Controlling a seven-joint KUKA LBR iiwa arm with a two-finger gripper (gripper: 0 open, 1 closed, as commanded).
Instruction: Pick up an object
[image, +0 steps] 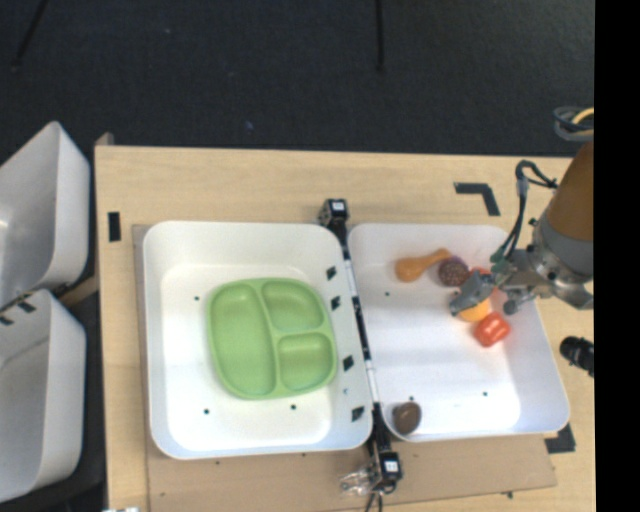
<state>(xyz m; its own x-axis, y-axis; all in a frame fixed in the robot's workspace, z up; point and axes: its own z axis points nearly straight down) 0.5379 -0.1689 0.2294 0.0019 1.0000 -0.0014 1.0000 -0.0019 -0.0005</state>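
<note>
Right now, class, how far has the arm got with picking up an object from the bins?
Done: the arm has reached the right bin, its gripper low among the objects. In hand: it sits at a yellow piece beside the red object; whether anything is gripped cannot be told. Left: a sure grasp and the lift. The orange spoon-shaped object and brown piece lie untouched.
</note>
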